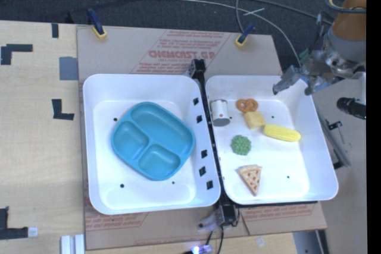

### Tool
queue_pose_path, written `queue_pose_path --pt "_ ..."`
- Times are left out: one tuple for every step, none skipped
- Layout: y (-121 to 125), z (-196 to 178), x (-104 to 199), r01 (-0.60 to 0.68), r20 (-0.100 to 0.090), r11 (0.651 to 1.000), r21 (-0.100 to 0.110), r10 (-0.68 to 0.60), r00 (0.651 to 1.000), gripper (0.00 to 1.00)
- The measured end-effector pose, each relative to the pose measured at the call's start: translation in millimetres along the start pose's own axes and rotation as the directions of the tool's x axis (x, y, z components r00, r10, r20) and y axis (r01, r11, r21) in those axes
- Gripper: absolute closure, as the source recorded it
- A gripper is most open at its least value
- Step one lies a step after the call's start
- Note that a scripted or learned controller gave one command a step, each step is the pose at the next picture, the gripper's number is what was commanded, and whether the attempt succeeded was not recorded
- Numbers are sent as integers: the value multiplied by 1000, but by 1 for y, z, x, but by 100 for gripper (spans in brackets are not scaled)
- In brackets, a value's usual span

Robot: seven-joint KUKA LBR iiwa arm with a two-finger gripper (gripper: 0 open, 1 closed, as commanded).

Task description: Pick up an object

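The right bin holds several small items: a silver can lying by its left wall, an orange pretzel, a pale yellow chunk, a yellow banana-like piece, a green broccoli floret and a pizza slice. My gripper hovers over the bin's upper right corner, above and to the right of the pretzel. Its fingers stand apart, open, with nothing between them.
The left bin holds a blue divided plate. A black divider strip runs between the bins. Two clamps pin the cardboard at the back. Cables arc over the dark floor behind.
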State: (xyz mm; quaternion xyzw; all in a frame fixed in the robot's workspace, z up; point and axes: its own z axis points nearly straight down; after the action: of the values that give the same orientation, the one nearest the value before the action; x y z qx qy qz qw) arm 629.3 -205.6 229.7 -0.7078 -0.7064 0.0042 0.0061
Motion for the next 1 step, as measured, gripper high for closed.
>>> queue_pose_path --pt "3 -9 1 4 3 1000 -13 -4 1000 0"
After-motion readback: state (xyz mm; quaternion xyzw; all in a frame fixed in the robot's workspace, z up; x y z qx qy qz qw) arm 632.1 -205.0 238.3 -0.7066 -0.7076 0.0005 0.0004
